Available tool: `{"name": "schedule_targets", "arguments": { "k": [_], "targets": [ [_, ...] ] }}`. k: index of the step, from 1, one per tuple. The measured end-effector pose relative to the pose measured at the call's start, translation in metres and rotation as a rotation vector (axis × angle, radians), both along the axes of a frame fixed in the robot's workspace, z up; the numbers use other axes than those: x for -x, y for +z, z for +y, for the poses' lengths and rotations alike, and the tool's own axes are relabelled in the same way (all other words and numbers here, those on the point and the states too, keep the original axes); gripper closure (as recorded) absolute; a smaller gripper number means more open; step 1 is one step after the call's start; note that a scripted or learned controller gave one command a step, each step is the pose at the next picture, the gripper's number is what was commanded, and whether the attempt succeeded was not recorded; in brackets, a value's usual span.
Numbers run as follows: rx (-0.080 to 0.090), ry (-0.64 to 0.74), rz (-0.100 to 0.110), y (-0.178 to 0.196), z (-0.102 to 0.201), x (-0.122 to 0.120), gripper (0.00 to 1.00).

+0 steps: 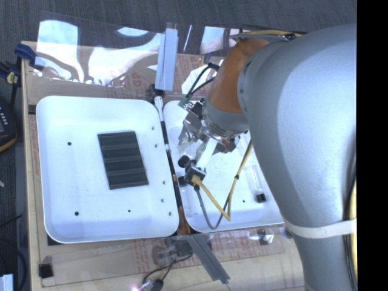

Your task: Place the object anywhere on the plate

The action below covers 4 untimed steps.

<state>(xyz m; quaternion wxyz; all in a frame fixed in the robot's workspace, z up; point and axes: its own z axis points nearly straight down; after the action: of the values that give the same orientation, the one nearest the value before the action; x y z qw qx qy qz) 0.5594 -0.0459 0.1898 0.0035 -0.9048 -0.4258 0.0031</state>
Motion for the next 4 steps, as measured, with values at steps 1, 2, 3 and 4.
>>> {"name": "schedule_targets", "arguments": {
  "k": [1, 2, 3, 4],
  "targets": [
    [0.0, 0.05, -0.003, 0.0, 0.105, -0.02, 1.0],
    [0.003, -0.062, 0.002, -0.001, 0.05, -0.004, 1.0],
    [0.002, 0.121, -0.001, 0.001, 0.105, 0.084, 1.0],
    [0.005, -0.205, -0.007, 0.001, 0.065, 0.083, 1.0]
  ]
}}
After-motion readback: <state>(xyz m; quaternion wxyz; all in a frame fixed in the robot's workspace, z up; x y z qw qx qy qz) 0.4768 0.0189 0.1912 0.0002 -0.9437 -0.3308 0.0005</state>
